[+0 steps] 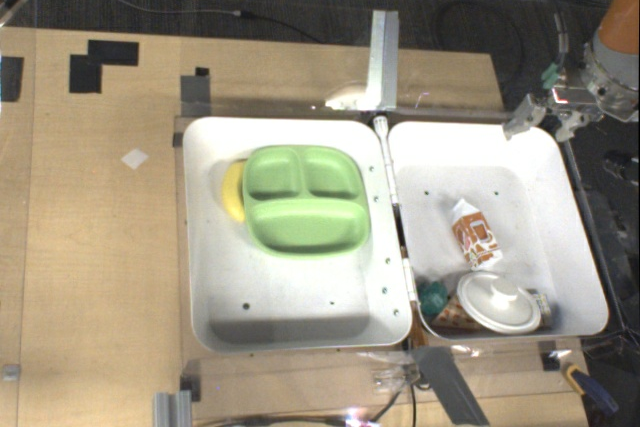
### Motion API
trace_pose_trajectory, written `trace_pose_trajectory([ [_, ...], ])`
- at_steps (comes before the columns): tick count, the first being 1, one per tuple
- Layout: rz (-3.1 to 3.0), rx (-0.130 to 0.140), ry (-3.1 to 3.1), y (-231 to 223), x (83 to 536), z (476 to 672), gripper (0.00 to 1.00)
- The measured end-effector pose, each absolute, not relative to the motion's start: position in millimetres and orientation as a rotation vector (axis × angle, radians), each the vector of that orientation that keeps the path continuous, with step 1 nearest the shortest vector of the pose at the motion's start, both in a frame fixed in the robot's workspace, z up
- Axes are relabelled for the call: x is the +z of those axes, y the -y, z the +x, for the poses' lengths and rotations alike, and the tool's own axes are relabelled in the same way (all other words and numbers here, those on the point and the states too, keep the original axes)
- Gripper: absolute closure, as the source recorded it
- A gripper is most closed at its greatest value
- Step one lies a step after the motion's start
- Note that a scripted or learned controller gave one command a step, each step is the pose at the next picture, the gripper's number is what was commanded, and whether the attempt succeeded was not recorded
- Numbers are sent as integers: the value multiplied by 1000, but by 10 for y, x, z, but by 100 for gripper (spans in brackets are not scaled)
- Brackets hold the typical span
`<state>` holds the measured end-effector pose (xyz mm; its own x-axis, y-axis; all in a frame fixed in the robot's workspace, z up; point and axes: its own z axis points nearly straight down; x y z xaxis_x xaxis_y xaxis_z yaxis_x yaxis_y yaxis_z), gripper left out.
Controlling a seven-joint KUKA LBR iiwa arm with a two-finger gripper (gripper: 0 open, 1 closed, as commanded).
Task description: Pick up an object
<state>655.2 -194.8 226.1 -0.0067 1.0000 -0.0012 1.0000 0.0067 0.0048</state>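
Even, bright overhead light; the white bins (300, 315) glare slightly; a soft shadow lies along the left bin's near wall; focus is mildly soft.

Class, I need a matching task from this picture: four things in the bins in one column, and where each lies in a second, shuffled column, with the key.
Things
1. green divided plastic tray
2. yellow object
3. orange-and-white packet
4. round white lid

Places
A. near corner of the right bin
B. middle of the right bin
C. far half of the left bin
D. tucked under the tray's left edge

Pairs: 1-C, 2-D, 3-B, 4-A
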Motion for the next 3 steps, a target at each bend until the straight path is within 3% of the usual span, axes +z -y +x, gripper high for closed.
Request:
trace_pose_trajectory([
  [1,2124,4,-2310,1547,1084,6405,0],
  [2,2204,6,-2231,1874,885,6324,0],
  [3,2062,9,-2361,1339,881,5730,0],
])
